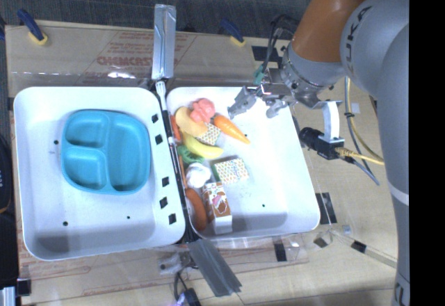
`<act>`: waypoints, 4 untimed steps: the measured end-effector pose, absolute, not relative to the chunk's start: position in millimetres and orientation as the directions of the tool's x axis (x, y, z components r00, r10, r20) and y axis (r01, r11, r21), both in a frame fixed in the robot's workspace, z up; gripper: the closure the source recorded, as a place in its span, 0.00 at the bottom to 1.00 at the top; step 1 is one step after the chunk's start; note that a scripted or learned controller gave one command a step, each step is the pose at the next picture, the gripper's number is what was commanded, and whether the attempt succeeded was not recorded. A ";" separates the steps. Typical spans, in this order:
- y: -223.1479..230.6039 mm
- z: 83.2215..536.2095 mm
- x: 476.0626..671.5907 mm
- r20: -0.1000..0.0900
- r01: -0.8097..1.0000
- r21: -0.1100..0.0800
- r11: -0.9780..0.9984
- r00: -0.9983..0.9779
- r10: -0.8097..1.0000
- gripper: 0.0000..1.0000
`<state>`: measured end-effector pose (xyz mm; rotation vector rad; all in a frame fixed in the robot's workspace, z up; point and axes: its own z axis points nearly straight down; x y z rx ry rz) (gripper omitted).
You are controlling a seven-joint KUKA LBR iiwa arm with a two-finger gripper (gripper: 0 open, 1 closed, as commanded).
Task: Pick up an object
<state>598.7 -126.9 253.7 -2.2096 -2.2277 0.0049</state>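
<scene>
The end effector point(256, 104) hung over the upper part of the right bin point(295, 179), its two fingers spread apart with nothing between them. Just to its left lay an orange carrot point(230, 129), near but apart from the fingertips. Beside the carrot sat a pink toy point(202, 110) and a yellow banana point(197, 142); below them a patterned box point(231, 170) and a small carton point(219, 204) crowded the bin's left wall. The left bin point(42, 214) held a blue divided tray point(106, 151). Both bins rested on the bench point(361, 277).
</scene>
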 end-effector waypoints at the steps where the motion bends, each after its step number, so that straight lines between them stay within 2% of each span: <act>1: -136.1 128.9 647.4 0.002 0.993 -0.008 0.119 -0.119 0.993 0.00; 2: -150.4 98.2 659.8 -0.001 0.995 0.006 0.098 -0.098 0.995 0.00; 3: -148.3 110.2 661.4 -0.002 0.994 0.008 0.105 -0.105 0.994 1.00; 4: -101.9 112.0 656.5 -0.001 1.000 -0.005 -0.017 0.017 1.000 1.00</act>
